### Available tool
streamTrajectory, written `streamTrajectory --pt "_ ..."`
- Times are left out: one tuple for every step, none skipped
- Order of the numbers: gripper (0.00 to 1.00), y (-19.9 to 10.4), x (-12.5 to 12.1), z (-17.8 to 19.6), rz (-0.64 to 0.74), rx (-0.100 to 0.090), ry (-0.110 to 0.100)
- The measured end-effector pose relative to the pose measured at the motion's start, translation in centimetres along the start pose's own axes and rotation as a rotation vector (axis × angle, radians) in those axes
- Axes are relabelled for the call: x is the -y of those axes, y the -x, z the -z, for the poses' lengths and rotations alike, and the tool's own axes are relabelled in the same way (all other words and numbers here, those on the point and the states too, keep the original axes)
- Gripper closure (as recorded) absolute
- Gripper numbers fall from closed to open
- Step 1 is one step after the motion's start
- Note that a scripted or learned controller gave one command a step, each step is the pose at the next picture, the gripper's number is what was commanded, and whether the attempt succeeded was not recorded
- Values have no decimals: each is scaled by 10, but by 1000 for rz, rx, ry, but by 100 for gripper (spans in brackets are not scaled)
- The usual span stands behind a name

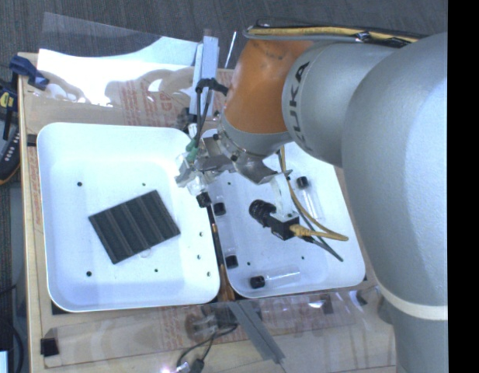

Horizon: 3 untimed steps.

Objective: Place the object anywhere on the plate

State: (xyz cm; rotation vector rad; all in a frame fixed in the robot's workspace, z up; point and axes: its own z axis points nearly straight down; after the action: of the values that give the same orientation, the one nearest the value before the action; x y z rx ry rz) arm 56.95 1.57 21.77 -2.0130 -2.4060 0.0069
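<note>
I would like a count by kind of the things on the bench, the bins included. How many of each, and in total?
2 white bins: left bin, right bin
1 dark ribbed plate
2 clear tubes with black caps
Total: 5
The small black bits along the divider are too small to name and are not counted.

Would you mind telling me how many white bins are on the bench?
2. The left bin holds a dark ribbed plate; the right bin sits beside it, partly under the arm, which could hide anything further right.
</note>
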Motion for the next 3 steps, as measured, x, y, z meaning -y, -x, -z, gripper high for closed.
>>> streamTrajectory --pt "100 -41 56 -28 -41 0 -1" --pt "100 -87 -78 40 93 1 5" --pt "100 -39 37 -28 277 0 0"
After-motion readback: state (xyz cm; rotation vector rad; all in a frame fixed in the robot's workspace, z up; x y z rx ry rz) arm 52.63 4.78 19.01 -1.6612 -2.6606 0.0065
